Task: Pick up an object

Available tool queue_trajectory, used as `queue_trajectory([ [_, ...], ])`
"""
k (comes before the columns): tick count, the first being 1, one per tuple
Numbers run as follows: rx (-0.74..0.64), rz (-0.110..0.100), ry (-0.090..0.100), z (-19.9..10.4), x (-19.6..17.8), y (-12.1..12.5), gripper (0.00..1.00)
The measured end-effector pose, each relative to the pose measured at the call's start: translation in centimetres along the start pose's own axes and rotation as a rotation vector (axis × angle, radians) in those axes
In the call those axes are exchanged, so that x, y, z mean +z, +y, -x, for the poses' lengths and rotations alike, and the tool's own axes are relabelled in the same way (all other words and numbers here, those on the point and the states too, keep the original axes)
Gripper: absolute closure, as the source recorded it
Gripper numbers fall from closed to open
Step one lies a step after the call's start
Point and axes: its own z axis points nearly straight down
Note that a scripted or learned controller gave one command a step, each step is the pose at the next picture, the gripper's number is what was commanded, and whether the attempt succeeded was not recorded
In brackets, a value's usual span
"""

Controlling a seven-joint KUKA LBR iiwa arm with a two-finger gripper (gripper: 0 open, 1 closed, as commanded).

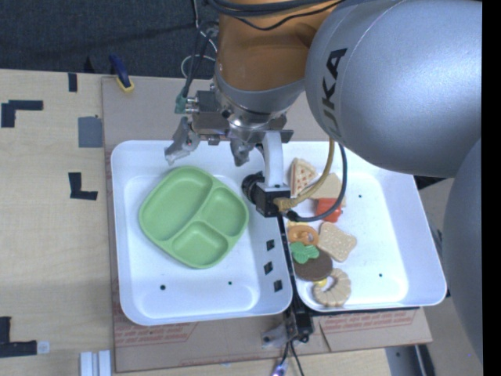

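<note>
Just below the jaws [210,152], which stand apart and hold nothing, the green plate [194,217] lies in the left bin [125,288], the food toys [317,241] lie off to the side

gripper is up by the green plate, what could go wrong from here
The gripper hovers over the left bin's back rim, near the green divided plate. The plate is wide and shallow, so the fingers may slide off its edge. The toy foods are crowded along the right bin's left wall, so a grasp there could catch several pieces.
</note>
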Motion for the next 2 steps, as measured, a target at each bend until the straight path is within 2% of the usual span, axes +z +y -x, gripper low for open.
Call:
queue_trajectory([
  [1, 0.002, -0.01, -0.004, 3.1, -2.2, -6.5, 0.0],
  [2, 0.013, -0.017, -0.012, 12.3, 7.3, 1.8, 0.0],
])
